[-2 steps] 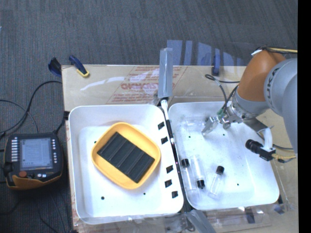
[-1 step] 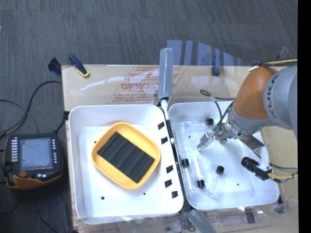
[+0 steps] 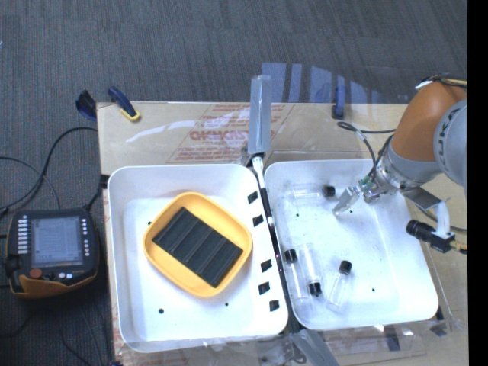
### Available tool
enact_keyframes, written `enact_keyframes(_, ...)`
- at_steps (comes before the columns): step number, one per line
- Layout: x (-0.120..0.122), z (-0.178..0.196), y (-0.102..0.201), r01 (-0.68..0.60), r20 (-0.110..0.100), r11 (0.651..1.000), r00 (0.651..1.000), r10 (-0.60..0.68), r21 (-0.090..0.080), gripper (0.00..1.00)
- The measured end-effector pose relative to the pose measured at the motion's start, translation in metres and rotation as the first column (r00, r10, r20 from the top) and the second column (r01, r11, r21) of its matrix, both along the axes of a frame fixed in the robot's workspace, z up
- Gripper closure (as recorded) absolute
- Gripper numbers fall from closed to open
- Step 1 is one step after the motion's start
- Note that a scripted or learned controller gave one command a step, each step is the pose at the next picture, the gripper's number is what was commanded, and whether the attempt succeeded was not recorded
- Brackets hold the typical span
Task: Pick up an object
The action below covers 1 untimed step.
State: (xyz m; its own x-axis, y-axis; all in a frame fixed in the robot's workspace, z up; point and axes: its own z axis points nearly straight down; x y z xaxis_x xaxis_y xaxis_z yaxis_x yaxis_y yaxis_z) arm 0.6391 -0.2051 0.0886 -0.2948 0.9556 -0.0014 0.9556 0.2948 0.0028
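Your two-finger gripper (image 3: pixel 349 200), grip unclear, hovers over the right white bin (image 3: pixel 427 280); nearest clear black-capped vial (image 3: pixel 311 194) lies just left.

Clear black-capped vials (image 3: pixel 305 269) lying in right bin (image 3: pixel 412 280)

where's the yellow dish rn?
The yellow dish lies in the left bin, near its middle, holding a black ribbed pad.
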Motion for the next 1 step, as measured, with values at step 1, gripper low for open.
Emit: enact_keyframes(1, 0.0057, -0.0010, 0.0346, -0.024, -0.004, 1.000, 1.000, 0.024, 0.002, 0.00)
